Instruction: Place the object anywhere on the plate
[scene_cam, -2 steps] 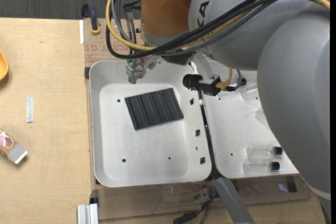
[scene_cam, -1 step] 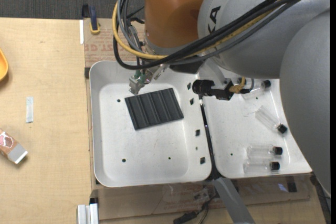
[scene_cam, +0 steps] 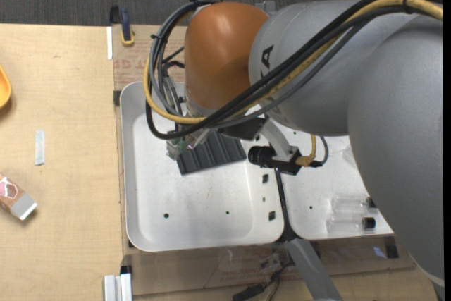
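A: Where's the gripper [scene_cam: 204, 151]?

B: Low over the left bin [scene_cam: 190, 211], near the bin's far side. It's the black ribbed bit under the orange band of the arm [scene_cam: 331, 67]. The big grey arm covers most of it.

A: Open or closed?

B: Can't tell. The arm hides the tip. Can't see anything held, either.

A: OK. Where's the object for the plate?

B: Not sure which thing it is. There's a clear thing [scene_cam: 349, 215] in the right bin [scene_cam: 310, 211]. It lies well to the right of the gripper and nearer the camera, w/ a small black bit at one end. It doesn't touch the gripper.

A: What else is near the gripper?

B: Black and yellow cables [scene_cam: 158, 81] loop just left of it, up by the orange band. The bin floor in front of it is white w/ a few small dark dots.

A: And far from it?

B: All way off to its left, on the bench [scene_cam: 63, 81]: a little pale strip [scene_cam: 39, 148], a red and white thing [scene_cam: 15, 199] w/ a grey end, and an orange thing [scene_cam: 3, 89] cut off by the pic's edge. Can't tell what that one is. A blue clamp [scene_cam: 125, 25] sits behind the gripper and to its left, at the bench corner.
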### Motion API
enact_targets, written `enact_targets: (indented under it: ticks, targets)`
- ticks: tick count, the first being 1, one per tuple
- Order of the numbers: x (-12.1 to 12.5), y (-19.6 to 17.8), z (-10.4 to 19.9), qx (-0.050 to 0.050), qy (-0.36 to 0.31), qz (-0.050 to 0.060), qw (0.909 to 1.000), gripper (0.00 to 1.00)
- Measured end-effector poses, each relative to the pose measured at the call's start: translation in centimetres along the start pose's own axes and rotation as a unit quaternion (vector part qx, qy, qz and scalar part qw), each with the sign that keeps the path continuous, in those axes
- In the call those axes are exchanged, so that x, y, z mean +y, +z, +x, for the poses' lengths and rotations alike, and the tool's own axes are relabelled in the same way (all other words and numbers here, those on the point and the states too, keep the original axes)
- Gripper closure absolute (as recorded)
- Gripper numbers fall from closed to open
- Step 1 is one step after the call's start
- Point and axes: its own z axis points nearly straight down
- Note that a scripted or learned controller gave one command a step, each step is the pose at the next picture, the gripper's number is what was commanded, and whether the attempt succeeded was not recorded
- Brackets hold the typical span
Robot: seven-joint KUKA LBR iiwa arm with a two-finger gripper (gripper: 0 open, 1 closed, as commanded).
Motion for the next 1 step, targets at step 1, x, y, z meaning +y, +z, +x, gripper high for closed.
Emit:
enact_targets:
  ticks: [1]
  targets:
    - [5.52,1.3,-7.72,-0.001,-0.046,-0.001,0.9989,1.0]
